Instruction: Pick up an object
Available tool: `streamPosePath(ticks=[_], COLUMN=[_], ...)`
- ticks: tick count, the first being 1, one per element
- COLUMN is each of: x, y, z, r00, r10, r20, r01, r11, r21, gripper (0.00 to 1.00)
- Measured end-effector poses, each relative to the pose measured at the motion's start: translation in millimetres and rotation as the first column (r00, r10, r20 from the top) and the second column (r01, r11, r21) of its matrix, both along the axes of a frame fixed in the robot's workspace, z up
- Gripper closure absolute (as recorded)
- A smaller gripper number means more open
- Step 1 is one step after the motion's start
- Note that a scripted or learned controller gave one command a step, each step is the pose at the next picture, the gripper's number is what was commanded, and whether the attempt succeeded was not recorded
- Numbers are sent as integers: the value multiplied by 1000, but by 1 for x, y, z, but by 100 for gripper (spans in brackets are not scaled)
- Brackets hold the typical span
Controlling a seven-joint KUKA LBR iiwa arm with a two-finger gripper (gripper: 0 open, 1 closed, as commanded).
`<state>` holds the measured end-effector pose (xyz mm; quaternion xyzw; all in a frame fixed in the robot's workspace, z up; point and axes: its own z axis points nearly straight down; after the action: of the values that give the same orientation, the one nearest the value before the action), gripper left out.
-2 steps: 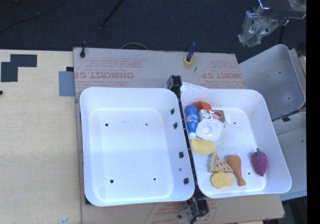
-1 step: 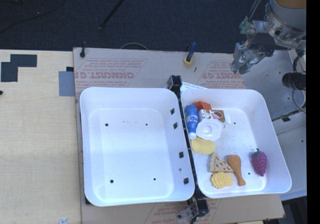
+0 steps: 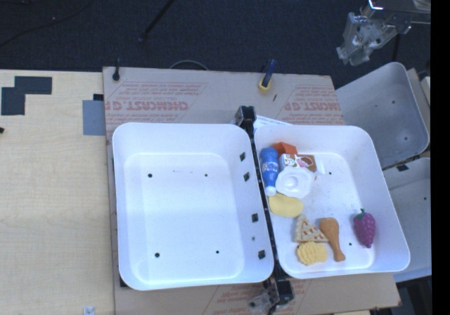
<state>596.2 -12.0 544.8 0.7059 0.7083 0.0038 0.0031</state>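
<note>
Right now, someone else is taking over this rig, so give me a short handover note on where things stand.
Gripper: up at the top right, above the bench and away from both bins, nothing between its fingers.
Things: all in the right bin: blue bottle, white fried egg, yellow piece, drumstick, purple grapes, waffle.
Done: nothing picked yet.
Left: descend, grasp one object, lift.

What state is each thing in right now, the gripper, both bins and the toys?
gripper: raised beyond the bins, holding nothing visible
right bin: holds all the toys
left bin: no toys in it
blue bottle: lying flat
drumstick: lying flat
purple grapes: lying apart near the right wall
</note>
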Motion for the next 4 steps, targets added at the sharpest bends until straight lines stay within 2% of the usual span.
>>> streamPosePath(ticks=[1, 2, 3, 4], x=[9, 24, 16, 20], y=[-26, -22, -60, -44], z=[-111, -15, -106, -1], r00=[1000, 1000, 1000, 1000], r10=[-6, 0, -7, -2], r20=[-23, -2, -21, -1], r01=[6, 0, 7, 2], r11=[1000, 1000, 1000, 1000], r21=[-1, -2, -1, -1], gripper=[100, 100, 100, 100])
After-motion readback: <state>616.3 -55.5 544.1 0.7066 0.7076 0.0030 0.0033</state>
